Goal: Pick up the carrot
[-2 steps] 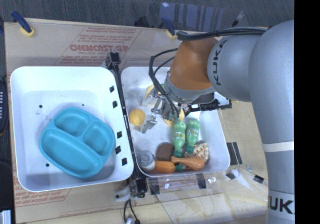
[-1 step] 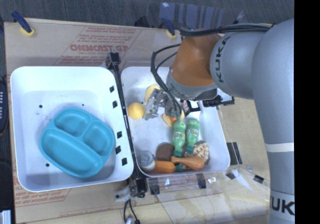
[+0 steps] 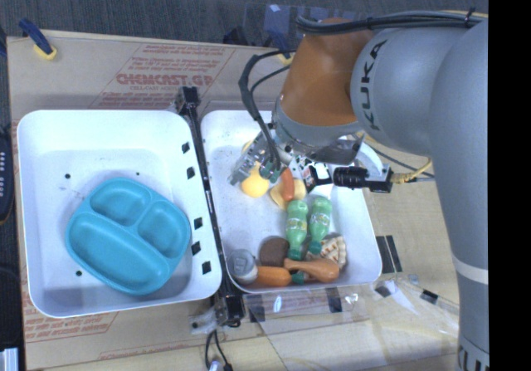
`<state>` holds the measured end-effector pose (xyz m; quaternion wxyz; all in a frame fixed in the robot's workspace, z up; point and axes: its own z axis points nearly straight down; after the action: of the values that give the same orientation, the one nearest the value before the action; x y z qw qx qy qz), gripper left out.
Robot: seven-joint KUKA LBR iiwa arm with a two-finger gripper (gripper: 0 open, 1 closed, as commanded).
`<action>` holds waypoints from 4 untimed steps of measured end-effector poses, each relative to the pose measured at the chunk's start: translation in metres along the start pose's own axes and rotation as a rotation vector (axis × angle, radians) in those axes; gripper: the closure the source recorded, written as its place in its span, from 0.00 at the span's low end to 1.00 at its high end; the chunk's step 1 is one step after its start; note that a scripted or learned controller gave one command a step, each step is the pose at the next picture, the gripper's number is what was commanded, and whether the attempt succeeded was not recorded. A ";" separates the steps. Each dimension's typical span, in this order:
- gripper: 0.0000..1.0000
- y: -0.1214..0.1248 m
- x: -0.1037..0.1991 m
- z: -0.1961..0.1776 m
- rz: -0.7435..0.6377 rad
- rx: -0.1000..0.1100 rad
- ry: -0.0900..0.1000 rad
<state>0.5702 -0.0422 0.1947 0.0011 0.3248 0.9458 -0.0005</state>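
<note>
**Meanwhile, arm low over the right bin, carrot at the near edge**

Meanwhile, the grey arm reaches in over the right bin, its orange band above the wrist. The jaws sit low near the bin's far-left part; whether they are spread or pressed together cannot be told, since the metal parts blur together there. Just beside them, toward the near side, lies a yellow lemon-like piece, and next to that an orange-red piece.

The carrot lies well nearer the camera than the jaws, flat against the bin's front wall. Touching it on the right is a drumstick-shaped toy; just behind it sits a brown rounded piece. Two green bottles lie side by side between the jaws and the carrot.

Off to the left of the jaws, the left bin holds a blue divided plate. Both bins rest on the tabletop.
</note>
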 end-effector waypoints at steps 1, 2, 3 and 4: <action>1.00 0.004 0.035 0.004 0.397 0.008 0.009; 1.00 -0.073 -0.054 -0.038 0.173 0.006 -0.001; 0.00 -0.070 -0.052 -0.037 0.168 0.004 0.002; 0.00 -0.061 -0.053 0.066 0.215 0.009 0.014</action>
<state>0.5746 -0.1236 0.1292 -0.0071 0.4246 0.9053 -0.0025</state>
